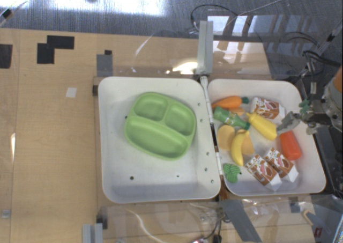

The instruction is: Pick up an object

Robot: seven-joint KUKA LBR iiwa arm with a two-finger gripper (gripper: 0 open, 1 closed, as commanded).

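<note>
Likely target: red-orange rounded plastic block (pixel 290 145), at 3 o'clock in right shallow white bin (pixel 316 180), near its right wall. Long axis roughly 11-to-5, upper end toward grey two-finger gripper (pixel 289 122) hovering just above at 12. Finger spacing: cannot tell, nothing visibly between them.

Risks, judged: yellow plastic corn-like piece (pixel 262 125) just beside at 10, could get nudged or grabbed instead. Brown-and-white printed cartons (pixel 280 162) touching at 7, tight clearance for a finger. Rounded surface may slip out. Green divided plastic plate (pixel 160 124) in left white bin (pixel 112 183), well apart.
</note>
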